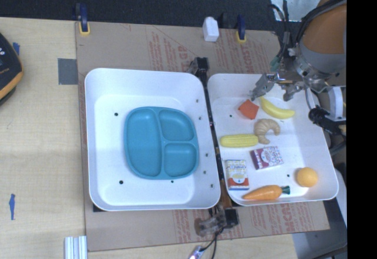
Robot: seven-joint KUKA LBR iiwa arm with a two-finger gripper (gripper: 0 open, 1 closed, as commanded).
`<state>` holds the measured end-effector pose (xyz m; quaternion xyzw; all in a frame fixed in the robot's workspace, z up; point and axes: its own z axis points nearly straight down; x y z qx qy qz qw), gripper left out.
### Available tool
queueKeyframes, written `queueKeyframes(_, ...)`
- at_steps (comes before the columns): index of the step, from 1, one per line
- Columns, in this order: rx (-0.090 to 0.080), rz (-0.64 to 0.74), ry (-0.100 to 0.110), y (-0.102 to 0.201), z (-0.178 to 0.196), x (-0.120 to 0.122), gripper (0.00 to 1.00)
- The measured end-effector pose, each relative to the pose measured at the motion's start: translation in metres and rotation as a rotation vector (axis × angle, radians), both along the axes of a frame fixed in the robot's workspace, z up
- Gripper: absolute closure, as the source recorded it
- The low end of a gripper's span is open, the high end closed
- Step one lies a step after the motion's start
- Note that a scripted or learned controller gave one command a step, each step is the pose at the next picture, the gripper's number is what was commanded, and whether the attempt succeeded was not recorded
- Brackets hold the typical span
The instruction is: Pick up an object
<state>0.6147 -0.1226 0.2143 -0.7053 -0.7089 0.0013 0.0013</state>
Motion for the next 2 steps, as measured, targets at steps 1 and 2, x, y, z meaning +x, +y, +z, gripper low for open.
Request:
queueKeyframes(1,-0.001,-0.001,0.001,-0.053,-0.123,-0.012,0.0)
queueKeyframes(2,0.001,0.001,0.008,-0.022,-0.123,0.04,0.0)
